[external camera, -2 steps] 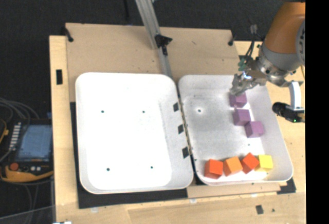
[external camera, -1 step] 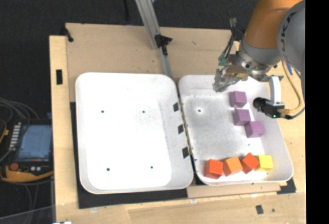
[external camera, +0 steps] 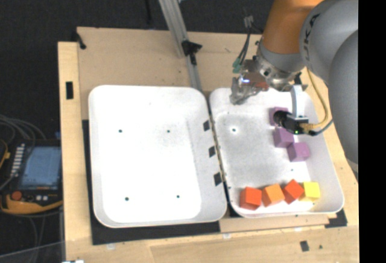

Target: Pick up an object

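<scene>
Blocks look like small foam or light plastic cubes — I judge them light, fairly stiff, not fragile, with flat faces good for a pinch across opposite sides. Two purple blocks (external camera: 289, 143) lie just below the pincer (external camera: 244, 91), toward the right bin (external camera: 241, 153) middle; the orange-to-yellow row of cubes (external camera: 279, 193) sits well beyond, at the near wall. Pincer state — I cannot tell.

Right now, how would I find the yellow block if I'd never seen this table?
Look at the right-hand white bin, the one with blocks in it. Along its near edge sits a row of four blocks. The yellow block is at the row's right end, by the bin's corner; its row-mates are orange or red, and the purple blocks lie farther back.
</scene>
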`<state>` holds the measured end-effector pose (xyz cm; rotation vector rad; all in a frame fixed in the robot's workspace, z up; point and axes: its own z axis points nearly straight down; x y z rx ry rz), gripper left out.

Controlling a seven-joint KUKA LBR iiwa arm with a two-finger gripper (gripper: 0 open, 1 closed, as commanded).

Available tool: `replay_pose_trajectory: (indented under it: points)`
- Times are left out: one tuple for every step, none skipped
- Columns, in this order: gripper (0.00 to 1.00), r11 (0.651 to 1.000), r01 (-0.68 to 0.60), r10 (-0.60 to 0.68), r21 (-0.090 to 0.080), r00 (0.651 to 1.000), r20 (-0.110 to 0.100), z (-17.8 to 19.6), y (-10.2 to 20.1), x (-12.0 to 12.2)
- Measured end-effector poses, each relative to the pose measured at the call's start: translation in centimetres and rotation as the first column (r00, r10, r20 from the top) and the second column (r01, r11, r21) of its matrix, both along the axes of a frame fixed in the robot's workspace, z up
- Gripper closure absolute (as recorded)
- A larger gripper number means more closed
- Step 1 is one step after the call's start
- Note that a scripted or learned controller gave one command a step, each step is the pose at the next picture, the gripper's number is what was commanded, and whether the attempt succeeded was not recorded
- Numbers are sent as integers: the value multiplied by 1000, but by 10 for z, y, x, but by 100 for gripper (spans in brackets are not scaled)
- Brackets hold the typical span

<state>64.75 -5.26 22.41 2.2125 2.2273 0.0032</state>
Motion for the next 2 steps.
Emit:
replay_pose_trajectory:
  points:
    - [100,1000,1,-1,1,1000,2,9,48,-2]
    - [100,1000,-1,1,1,1000,2,20,101,1]
